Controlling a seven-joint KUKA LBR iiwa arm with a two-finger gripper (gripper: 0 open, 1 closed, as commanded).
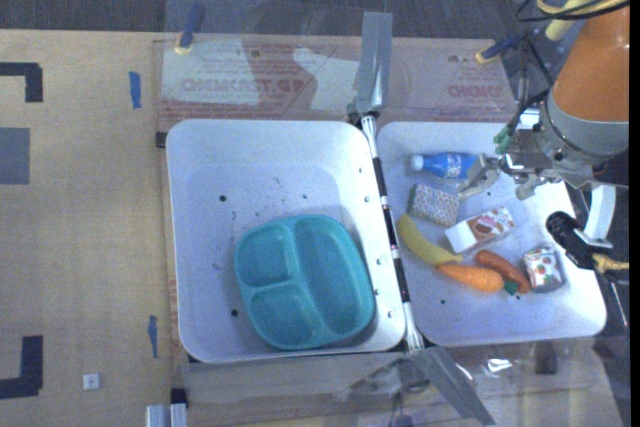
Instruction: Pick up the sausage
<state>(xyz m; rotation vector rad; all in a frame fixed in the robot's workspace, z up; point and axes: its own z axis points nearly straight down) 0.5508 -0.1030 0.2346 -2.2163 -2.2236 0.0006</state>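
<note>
One fixed camera looks down at a slant on both bins (190,215); arm (590,85) enters from the right.

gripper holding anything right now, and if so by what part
Nothing is held. The gripper hovers with nothing between its fingers, above the right bin near the blue bottle. The sausage lies untouched beside the carrot.

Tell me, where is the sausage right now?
The sausage lies in the right bin, near its front right part. It sits just behind the carrot, with the small white box above it and a little carton to its right.
</note>
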